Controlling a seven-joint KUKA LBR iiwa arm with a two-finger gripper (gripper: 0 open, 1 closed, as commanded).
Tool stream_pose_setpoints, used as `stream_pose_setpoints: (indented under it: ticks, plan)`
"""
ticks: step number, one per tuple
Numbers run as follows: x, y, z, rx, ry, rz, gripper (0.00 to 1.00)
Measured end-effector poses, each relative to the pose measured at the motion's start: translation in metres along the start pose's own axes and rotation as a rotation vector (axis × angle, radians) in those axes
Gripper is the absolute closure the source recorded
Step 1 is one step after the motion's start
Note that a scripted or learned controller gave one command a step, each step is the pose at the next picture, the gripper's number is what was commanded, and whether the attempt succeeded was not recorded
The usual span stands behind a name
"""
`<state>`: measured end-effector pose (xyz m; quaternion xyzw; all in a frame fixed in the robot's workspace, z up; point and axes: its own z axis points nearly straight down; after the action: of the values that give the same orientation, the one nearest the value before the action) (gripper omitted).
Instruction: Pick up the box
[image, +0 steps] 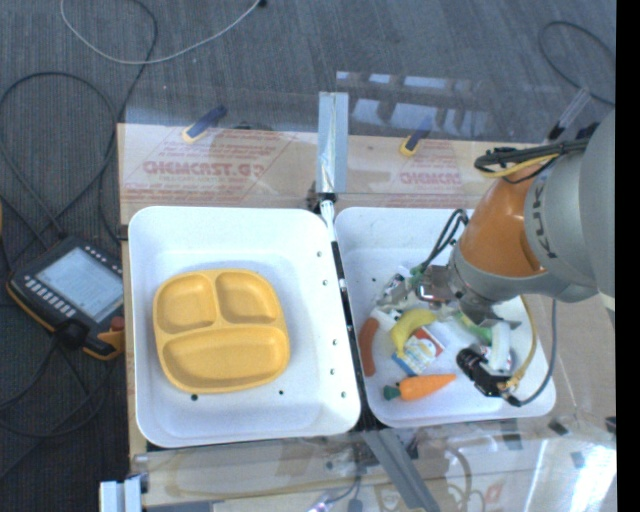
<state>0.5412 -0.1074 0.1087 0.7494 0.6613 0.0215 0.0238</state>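
The box (425, 349) is a small white carton with red print, lying in the right bin (400, 235) between a yellow banana (409, 324) and an orange carrot (428, 384). My gripper (412, 287) hangs low over the bin, just up and left of the banana and a short way above the box. The grey arm with its orange band (503, 240) reaches in from the right and hides the bin's right part. Nothing shows in the gripper's grasp.
A red-orange sausage (368, 346) lies by the right bin's left wall. A green piece (390, 394) sits at the carrot's left end. A black cable loop (482, 368) hangs below the wrist. The left bin (180, 225) holds a yellow divided plate (220, 329).
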Motion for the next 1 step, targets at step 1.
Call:
stream_pose_setpoints:
  ticks: [1]
  plan:
    - [0.0083, 0.0670, 0.0049, 0.029, 0.000, 0.004, 0.00]
